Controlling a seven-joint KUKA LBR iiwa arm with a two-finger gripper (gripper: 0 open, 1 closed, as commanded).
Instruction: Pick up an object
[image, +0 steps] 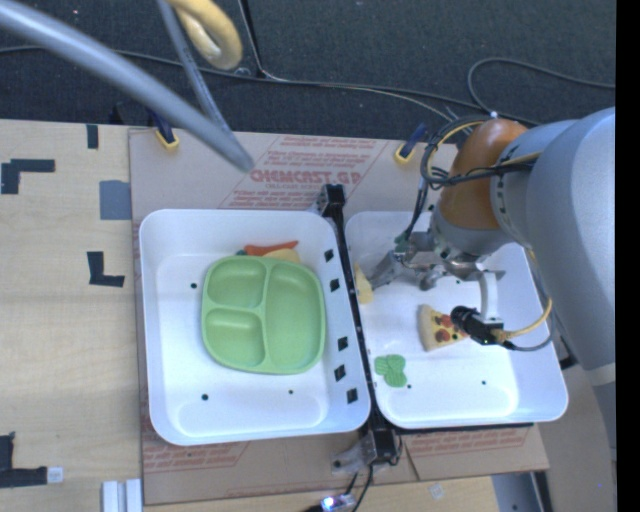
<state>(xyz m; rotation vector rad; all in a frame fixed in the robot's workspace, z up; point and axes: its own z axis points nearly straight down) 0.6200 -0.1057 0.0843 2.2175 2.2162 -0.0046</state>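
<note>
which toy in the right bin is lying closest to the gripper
The pizza slice, just below the gripper. The small yellow piece sits at the bin's left wall, and the green piece lies farther down, toward the front.

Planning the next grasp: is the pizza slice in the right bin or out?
In. The pizza slice lies flat on the right bin floor, below the gripper.

Red print on the cardboard sheet (300, 170) under the bins is too blurred to read (possibly a brand).
</note>
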